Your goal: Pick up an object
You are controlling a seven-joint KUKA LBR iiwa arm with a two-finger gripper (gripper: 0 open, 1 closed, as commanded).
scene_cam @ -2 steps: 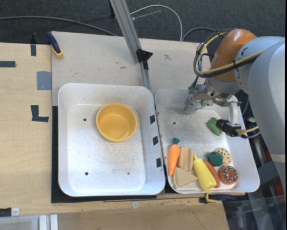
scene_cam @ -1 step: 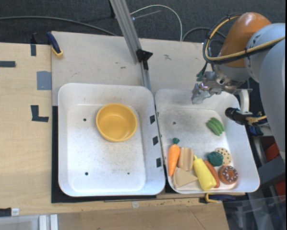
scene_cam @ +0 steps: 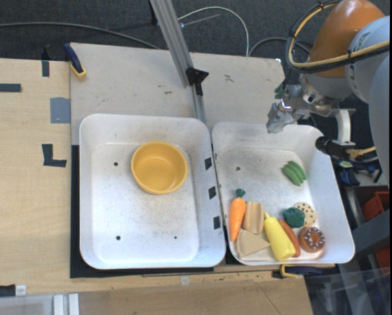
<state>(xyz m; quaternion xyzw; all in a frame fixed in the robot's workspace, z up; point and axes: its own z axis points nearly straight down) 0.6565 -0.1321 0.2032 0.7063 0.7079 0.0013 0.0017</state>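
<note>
My gripper [scene_cam: 279,118] hangs over the far edge of the right bin [scene_cam: 261,143], well above its floor, with nothing seen between its fingers. Toy food lies in that bin. A green pod [scene_cam: 294,172] rests alone near the right wall. At the front a carrot [scene_cam: 236,217], a tan bread piece [scene_cam: 253,216], a yellow bottle [scene_cam: 280,237], a dark green piece [scene_cam: 293,216], a spotted cookie [scene_cam: 305,210] and a brown donut [scene_cam: 311,239] crowd together. A yellow bowl [scene_cam: 159,167] sits in the left bin [scene_cam: 104,195].
A slanted metal pole [scene_cam: 176,38] crosses the bench behind the bins and ends at a black clamp [scene_cam: 196,76] near their shared edge. Cables loop behind the right bin. A wooden bench top [scene_cam: 25,176] extends to the left.
</note>
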